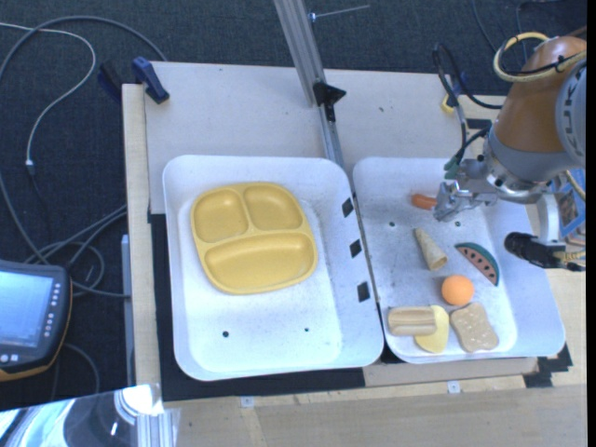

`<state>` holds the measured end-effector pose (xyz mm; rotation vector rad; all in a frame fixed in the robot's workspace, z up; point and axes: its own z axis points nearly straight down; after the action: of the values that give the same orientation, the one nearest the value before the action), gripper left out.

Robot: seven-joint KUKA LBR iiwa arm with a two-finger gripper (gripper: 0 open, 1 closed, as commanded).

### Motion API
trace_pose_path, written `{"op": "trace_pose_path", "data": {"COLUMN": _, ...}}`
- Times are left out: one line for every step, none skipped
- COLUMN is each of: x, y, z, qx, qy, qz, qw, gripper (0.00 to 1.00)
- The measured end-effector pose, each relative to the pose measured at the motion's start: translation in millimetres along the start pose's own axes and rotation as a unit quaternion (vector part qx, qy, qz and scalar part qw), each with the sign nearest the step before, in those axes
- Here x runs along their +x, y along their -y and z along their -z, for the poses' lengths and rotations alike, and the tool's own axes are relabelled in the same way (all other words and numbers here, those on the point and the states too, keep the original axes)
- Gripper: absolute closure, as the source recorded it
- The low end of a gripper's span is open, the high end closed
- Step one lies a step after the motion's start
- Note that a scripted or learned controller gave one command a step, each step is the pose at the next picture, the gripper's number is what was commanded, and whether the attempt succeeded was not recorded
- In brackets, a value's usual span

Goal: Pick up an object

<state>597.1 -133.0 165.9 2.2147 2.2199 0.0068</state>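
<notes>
The right bin (400,180) holds several toy foods. A small orange carrot piece (423,200) lies near the bin's back, just left of my gripper (449,201), which hangs low over the bin. A tan cone (429,248) lies below the gripper. A watermelon slice (478,261) sits to the cone's right, and an orange ball (456,290) lies in front of it. Along the front edge are a hot-dog bun (411,320), a yellow cheese wedge (432,342) and a tan cracker (473,328). I see nothing between the fingers.
The left bin (261,343) carries a yellow divided plate (253,237). A metal pole (303,35) rises from the back between the two bins. Black clips (355,248) mark the seam between them. The grey arm (535,110) comes in from the right.
</notes>
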Motion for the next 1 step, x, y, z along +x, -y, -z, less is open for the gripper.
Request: {"op": "trace_pose_path", "data": {"x": -9.5, "y": -2.0, "z": 59.7, "qx": -0.001, "qy": 0.001, "qz": -0.001, "qw": 1.0000, "gripper": 1.00}}
